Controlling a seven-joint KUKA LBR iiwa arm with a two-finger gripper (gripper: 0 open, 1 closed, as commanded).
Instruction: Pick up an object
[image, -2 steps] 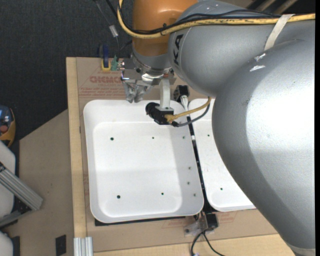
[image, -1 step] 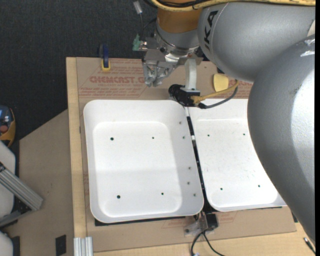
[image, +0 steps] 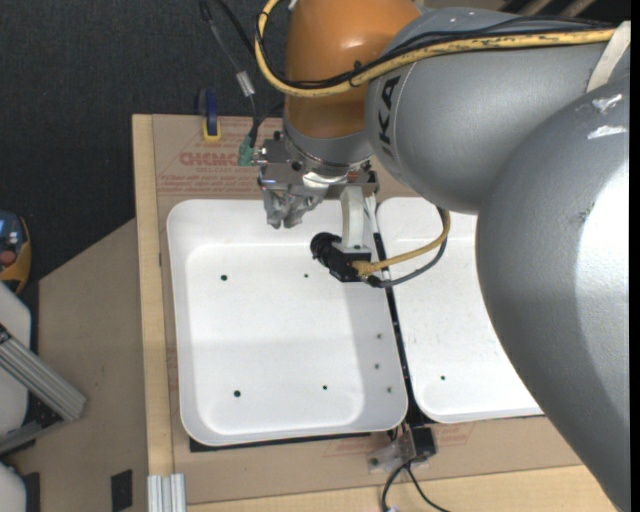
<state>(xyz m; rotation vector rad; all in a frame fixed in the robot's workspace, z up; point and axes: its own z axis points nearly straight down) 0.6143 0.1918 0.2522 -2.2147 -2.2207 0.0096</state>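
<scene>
Gripper (image: 284, 212) over left bin (image: 200, 330) far edge; can't tell its state. No object seen in the 2 bins, so handling and grasp point can't be judged.

Two white bins sit side by side on a brown board (image: 160, 300); the left bin (image: 200, 400) has small dark dots on its floor, and the right bin (image: 470, 390) is partly hidden. At the far left corner of the board a blue and yellow clamp (image: 210, 114) stands up, beside red letters (image: 208, 158) printed on the board. Out to the left lies a grey metal bar (image: 40, 375), and at the near edge a small black plug with a wire (image: 420, 445) rests between the two bins.
</scene>
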